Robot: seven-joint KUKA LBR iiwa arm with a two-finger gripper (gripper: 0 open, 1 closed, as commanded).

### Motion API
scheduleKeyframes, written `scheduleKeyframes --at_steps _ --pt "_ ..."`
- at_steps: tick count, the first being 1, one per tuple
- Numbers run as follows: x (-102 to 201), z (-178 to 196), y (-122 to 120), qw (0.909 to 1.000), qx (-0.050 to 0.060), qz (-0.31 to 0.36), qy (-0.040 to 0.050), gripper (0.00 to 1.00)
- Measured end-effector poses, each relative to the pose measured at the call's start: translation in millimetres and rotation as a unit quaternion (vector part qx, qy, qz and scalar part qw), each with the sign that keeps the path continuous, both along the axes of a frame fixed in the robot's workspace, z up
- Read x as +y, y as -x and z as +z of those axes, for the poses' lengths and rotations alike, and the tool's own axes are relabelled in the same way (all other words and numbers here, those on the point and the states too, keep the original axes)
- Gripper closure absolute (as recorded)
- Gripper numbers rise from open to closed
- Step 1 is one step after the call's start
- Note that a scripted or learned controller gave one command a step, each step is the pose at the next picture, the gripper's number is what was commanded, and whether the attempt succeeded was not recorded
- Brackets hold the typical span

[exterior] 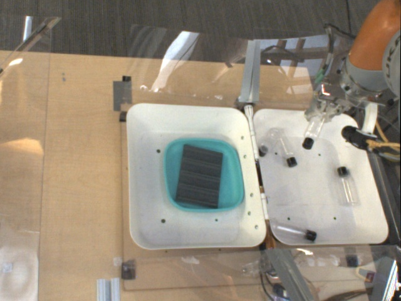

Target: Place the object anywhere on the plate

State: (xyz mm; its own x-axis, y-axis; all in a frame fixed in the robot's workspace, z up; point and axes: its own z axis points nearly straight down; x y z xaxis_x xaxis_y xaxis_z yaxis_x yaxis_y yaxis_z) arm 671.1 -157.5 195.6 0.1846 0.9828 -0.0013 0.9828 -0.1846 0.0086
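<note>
A dark ribbed block (pixel 200 177) already lies flat on the teal plate (pixel 171 187) in the left bin (pixel 144 224), well inside the plate's rim, so the placing itself looks done. The end effector (pixel 311 137) hangs over the upper part of the right bin (pixel 376 224), well apart from the plate, its fingers (pixel 307 142) spread with nothing between them. What seems left, at most, is for the arm (pixel 374 39) to clear away from the bench (pixel 62 168).
</note>
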Motion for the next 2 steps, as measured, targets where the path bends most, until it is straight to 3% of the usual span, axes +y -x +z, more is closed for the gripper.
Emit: scheduleKeyframes --at_steps 1,2 --pt "79.3 -5.1 90.2 0.9988 0.002 -0.048 -0.0021 1.0" --pt "150.5 1.9 131.9 0.9999 0.003 0.015 -0.0021 1.0"
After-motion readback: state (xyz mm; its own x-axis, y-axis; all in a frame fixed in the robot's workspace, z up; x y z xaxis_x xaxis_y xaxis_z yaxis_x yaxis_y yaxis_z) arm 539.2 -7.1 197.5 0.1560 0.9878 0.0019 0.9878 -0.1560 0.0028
